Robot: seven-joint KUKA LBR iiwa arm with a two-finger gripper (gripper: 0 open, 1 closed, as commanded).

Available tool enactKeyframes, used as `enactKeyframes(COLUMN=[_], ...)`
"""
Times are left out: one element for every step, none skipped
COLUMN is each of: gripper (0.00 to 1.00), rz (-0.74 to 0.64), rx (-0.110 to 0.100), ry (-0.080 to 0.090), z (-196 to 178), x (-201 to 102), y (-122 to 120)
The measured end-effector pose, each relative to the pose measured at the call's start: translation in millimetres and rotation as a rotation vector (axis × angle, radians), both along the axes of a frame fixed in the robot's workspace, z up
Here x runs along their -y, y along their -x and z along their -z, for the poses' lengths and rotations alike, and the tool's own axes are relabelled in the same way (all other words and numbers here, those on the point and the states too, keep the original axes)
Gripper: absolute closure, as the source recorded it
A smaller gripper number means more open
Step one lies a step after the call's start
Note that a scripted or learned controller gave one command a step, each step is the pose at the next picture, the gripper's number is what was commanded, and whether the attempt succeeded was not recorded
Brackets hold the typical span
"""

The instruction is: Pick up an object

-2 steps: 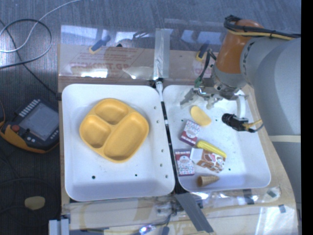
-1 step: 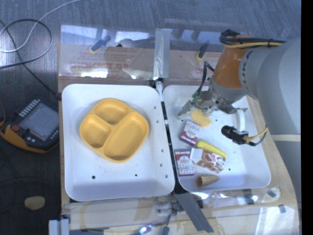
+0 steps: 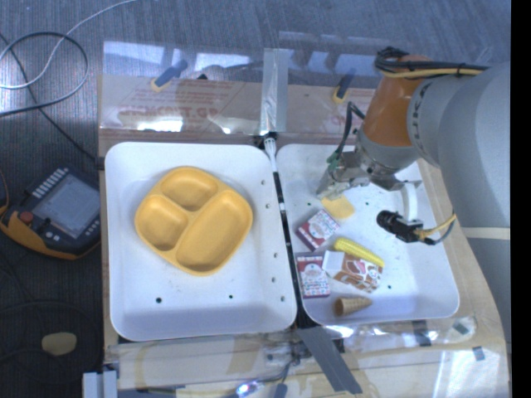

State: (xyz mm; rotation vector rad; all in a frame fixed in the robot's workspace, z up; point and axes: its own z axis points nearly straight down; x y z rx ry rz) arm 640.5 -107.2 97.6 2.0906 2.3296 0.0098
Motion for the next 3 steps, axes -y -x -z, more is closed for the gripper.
enactKeyframes(gripper=[0.00, 1.00, 0.00], rz=[0.000, 0.002, 0.002], rx=[-0.001, -0.007, -0.007], ry=[0.000, -0.002, -0.003], z=[0.2, -4.9, -4.8], x=[0.0, 0.2, 0.2], y=[0.1, 0.8, 0.9])
